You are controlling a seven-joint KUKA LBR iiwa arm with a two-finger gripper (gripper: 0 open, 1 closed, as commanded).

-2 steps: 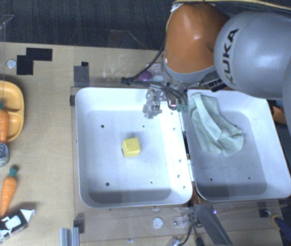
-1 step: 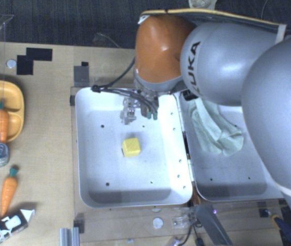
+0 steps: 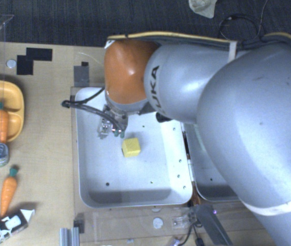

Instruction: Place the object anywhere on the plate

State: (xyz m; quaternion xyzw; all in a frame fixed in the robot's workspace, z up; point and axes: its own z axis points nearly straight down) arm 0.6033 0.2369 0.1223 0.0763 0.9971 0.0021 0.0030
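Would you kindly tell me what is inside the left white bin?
A yellow block lies on the left bin's floor, with the claw just beside it. The arm covers the bin's upper right part.

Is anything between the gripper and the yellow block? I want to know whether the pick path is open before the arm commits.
Nothing visible stands between them. The gripper is just up and left of the yellow block, with only bare floor of the white bin in the gap.
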